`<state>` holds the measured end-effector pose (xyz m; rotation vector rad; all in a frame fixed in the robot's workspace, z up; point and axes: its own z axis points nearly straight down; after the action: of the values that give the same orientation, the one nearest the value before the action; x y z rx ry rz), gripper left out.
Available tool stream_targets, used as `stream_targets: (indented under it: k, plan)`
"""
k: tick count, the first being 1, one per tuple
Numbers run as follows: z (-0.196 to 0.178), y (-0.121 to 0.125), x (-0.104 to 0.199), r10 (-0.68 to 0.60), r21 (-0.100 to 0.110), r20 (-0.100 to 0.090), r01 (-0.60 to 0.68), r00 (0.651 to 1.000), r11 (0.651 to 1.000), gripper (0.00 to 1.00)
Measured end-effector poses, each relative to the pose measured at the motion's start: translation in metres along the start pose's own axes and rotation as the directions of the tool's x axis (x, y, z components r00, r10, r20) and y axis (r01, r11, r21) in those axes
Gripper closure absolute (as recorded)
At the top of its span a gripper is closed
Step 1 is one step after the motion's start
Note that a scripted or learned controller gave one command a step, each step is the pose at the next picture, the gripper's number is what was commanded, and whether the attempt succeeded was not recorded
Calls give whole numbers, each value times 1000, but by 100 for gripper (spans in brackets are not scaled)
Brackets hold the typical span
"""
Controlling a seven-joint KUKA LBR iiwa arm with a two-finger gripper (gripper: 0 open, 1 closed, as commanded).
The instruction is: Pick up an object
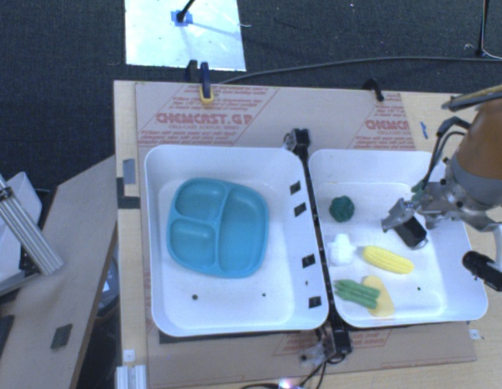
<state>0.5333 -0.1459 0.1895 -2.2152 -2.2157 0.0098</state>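
The pick is not yet made. The gripper [394, 220] hangs over the right bin [445, 286] with nothing visibly carried. From this slant I cannot tell whether it is released or clenched. The likeliest target, a yellow corn cob [387, 259], lies on the bin floor near the gripper but apart from it. 3 other things lie untouched: a green broccoli piece [342, 208], a white piece [341, 250] and green beans [356, 292]. 1 blue plate [219, 225] sits in the left bin [235, 298]. Descent, grasp and lift all remain.
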Motion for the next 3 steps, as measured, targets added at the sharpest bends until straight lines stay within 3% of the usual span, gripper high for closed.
stream_targets:
  k: [1, 3]
  plan:
    - [-6, 3, 0, -3, -11, 2, 3, 1000, 1000, 0]
    - [108, 1, 3, -1, -10, 1, 1, 1000, 1000, 0]
